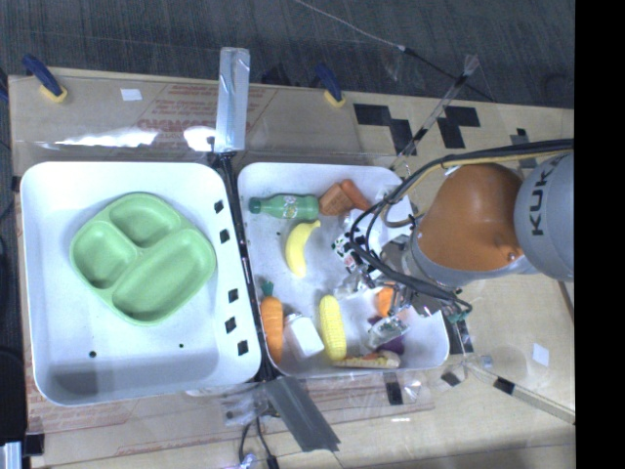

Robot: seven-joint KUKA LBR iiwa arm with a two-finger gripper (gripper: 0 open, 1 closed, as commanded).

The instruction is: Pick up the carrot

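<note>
The carrot [272,326], orange with a green top, lies lengthwise along the left wall of the right bin [256,262], near its front corner. My gripper [375,287] hangs low over the right half of that bin, about a hand's width to the right of the carrot and apart from it. The arm's orange band [469,221] sits above and to the right of the gripper. Cables and the wrist hide much of the gripper. A small orange item [386,299] shows right at the gripper; I cannot tell what it is.
The right bin also holds a green bottle [283,205], a brown-orange piece [342,197], a banana [298,245], corn [332,325], a white block [305,337] and a purple item [391,336]. A green divided plate [145,255] lies in the left bin [59,360].
</note>
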